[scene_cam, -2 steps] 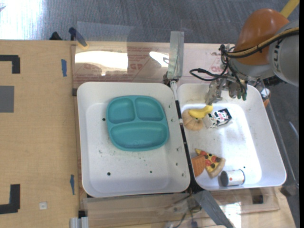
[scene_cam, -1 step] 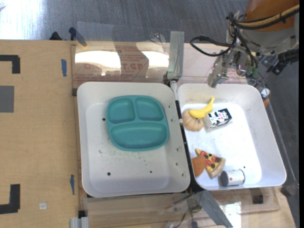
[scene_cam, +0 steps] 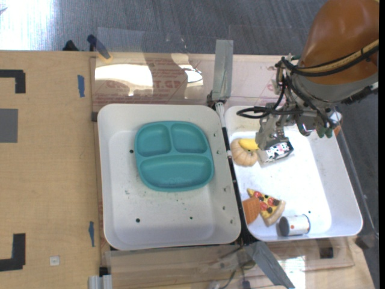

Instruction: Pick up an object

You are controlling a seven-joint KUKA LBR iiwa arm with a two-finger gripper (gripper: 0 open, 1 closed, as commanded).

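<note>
In the right bin [scene_cam: 328, 179], near its back left, my gripper [scene_cam: 270, 141] hangs low. Just below it, and touching or nearly touching it, lies a small black-and-white patterned block [scene_cam: 280, 152]. Left of the gripper, a yellow banana-like piece [scene_cam: 248, 144] rests on a tan bread-shaped toy [scene_cam: 243, 156] against the bin's left wall. A toy pizza slice [scene_cam: 265, 208] lies toward the front. Beside it is a small grey cylinder with a red end [scene_cam: 294, 224].
The left bin [scene_cam: 114, 179] holds a teal divided plate [scene_cam: 174, 155]. A metal post [scene_cam: 223, 71] stands behind the divider between the bins. The arm's orange band [scene_cam: 343, 23] and cables [scene_cam: 313, 110] overhang the right bin's back right. Brown cardboard [scene_cam: 42, 161] lies at the far left.
</note>
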